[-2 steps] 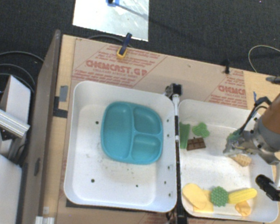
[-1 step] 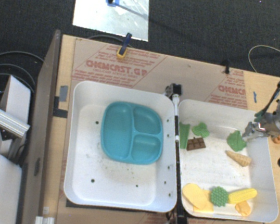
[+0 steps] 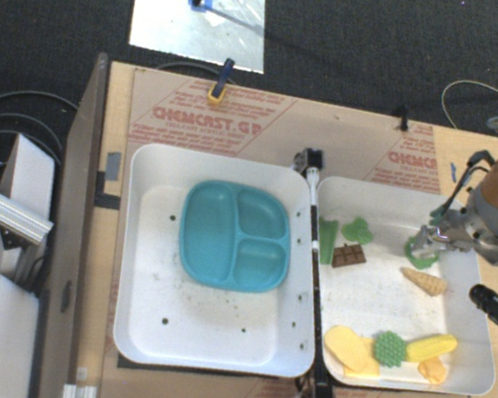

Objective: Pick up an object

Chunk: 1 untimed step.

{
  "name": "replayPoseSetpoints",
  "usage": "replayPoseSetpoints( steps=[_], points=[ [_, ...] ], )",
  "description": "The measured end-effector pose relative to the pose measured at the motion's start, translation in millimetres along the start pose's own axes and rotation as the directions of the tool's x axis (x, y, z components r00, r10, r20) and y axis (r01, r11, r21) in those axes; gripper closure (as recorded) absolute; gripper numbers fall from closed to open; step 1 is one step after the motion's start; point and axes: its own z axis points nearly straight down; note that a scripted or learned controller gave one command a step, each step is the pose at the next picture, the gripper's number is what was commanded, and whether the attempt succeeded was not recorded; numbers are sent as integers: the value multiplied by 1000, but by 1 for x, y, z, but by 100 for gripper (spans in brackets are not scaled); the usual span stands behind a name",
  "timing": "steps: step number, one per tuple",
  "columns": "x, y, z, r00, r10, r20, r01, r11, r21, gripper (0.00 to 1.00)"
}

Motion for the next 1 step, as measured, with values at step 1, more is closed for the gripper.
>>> replayPoseSetpoints(
  steps=[1],
  points=[
    [-1,2,-15,1000,-3,2,3,1000,-7,100]
  ],
)
